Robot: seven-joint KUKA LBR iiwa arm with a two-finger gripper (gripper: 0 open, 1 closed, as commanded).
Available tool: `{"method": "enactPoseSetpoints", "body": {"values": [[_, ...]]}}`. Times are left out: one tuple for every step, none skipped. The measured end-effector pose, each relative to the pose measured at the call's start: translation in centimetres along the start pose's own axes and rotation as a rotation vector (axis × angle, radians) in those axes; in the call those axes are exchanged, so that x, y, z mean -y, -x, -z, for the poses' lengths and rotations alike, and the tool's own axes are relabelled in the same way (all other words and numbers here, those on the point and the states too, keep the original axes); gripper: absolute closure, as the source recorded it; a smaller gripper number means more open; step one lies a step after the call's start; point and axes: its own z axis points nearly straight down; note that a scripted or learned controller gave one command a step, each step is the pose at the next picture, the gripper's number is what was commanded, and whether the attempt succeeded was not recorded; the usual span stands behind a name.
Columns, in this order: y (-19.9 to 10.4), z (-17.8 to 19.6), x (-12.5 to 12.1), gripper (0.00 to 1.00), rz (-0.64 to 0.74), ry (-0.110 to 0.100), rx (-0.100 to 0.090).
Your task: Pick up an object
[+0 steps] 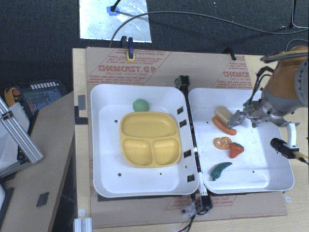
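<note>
Even overhead light, fairly bright. White bins (pixel 145 187) near blown out, soft faint shadows. Glare on foil sheet (pixel 114 13) up top. Overall soft, low-res, slightly blurry.

A yellow divided tray (pixel 147 138) is seen in the left bin (pixel 104 144), its single long compartment toward 12 o'clock and two smaller ones toward 6 o'clock. A green ball (pixel 141 105) is found just beyond the tray's rim at 12 o'clock. The right bin (pixel 275 173) is set beside it at 3 o'clock, joined by black clips. A shiny metal sheet (pixel 113 12) is laid on the dark floor at 12 o'clock. A grey keypad device (pixel 41 95) is placed at 9 o'clock.
</note>
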Motion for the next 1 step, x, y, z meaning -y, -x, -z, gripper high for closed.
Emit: {"method": "enactPoseSetpoints", "body": {"values": [[0.07,1.45,-0.20,1.00,0.000,0.007,0.002]]}}
